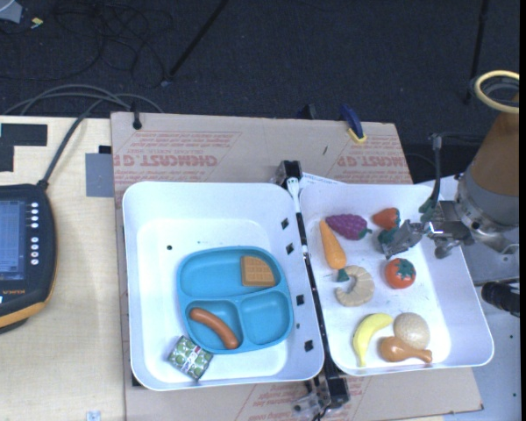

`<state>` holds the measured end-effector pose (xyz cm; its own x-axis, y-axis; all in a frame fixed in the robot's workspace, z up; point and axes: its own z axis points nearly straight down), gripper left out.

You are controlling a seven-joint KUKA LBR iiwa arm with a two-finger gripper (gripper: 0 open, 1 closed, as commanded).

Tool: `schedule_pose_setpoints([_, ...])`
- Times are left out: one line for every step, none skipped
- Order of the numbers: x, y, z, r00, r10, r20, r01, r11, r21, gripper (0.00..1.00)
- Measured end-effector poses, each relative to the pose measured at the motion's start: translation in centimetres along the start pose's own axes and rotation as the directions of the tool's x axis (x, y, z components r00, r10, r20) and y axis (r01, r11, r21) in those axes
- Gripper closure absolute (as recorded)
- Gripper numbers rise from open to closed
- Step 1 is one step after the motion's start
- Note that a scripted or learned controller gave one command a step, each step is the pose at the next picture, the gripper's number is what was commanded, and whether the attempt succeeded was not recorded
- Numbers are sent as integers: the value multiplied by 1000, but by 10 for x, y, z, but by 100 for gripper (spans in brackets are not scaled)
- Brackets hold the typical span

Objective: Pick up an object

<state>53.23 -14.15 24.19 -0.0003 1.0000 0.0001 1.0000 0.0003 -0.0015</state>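
1. The bench (79, 340) carries two shallow white bins side by side: the left bin (149, 261) at centre frame and the right bin (460, 305) at centre right.
2. The arm (500, 174) enters from the right edge of the frame. Its hand (401, 237) sits low over the upper middle of the right bin.
3. Whether the hand is apart or together cannot be told; the dark parts blur together, and no object is visibly between them.
4. Right bin contents, all toy food:
   - a purple grape bunch (347, 226) at upper left;
   - an orange carrot (333, 246) just below it;
   - a red strawberry (386, 217) just left of the hand;
   - a red tomato (401, 274) just below the hand;
   - a tan croissant (357, 286) at the middle;
   - a yellow banana (366, 335), a beige round piece (411, 326) and an orange drumstick (405, 351) at the lower end.
5. The left bin holds a blue divided tray (202, 279) with a waffle piece (258, 272) and a sausage (214, 326) in separate compartments. A small green packet (189, 356) lies beside the tray's lower left corner.
6. A handheld control pendant (13, 253) lies at the left edge of the frame.
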Motion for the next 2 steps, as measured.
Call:
schedule_pose_setpoints([119, 31, -236, 1000, -8, 0, 8, 1000, -19, 0])
schedule_pose_setpoints([117, 30, -236, 1000, -6, 2, 6, 1000, 3, 100])
